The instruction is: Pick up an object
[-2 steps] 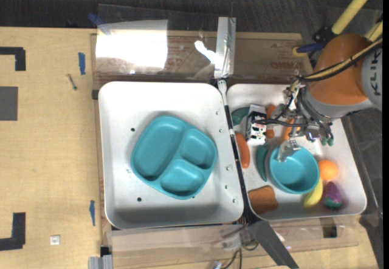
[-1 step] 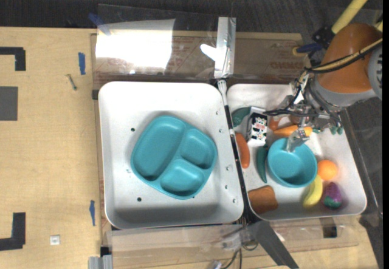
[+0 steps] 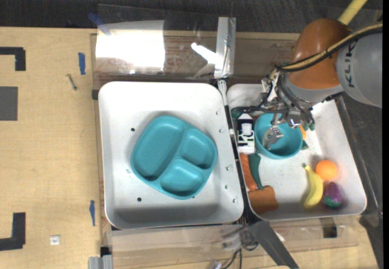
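My gripper (image 3: 275, 132) reaches down into the right bin (image 3: 349, 158) and hangs over a teal bowl (image 3: 278, 140), its metal fingertips inside the bowl's rim. Nothing shows between the fingers. In the same bin lie a yellow banana (image 3: 313, 187), an orange (image 3: 326, 169) and a purple and green fruit (image 3: 332, 195) at the front right. A brush with a teal handle and brown head (image 3: 260, 192) lies at the front left, beside an orange strip (image 3: 244, 167). A black and white packet (image 3: 245, 134) sits left of the bowl.
The left bin (image 3: 115, 140) holds a teal divided plate (image 3: 174, 155) in its middle. A clear plastic sheet and a metal bracket (image 3: 223, 46) stand behind the bins. The arm's orange band (image 3: 319, 49) sits above the right bin's back edge.
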Robot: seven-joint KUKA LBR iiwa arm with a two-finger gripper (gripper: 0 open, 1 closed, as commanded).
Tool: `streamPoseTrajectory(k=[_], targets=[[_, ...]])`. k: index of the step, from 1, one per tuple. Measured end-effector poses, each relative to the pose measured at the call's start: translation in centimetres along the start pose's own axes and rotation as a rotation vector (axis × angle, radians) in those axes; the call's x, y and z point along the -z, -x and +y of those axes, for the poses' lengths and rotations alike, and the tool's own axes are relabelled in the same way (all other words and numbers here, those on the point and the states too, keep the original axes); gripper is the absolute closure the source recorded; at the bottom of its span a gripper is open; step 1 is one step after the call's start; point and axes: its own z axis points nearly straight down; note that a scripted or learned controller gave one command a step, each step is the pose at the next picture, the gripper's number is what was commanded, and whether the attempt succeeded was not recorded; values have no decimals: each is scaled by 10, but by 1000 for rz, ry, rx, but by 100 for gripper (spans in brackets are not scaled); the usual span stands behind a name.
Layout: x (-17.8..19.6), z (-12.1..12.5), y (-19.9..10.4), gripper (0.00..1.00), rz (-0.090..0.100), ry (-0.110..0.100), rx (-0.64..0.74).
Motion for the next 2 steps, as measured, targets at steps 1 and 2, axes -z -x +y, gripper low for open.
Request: streamPoseTrajectory(k=[1,2], targets=[[2,-38,-93,0,6,-1,16],[0,-52,-28,0,5,-1,-89]])
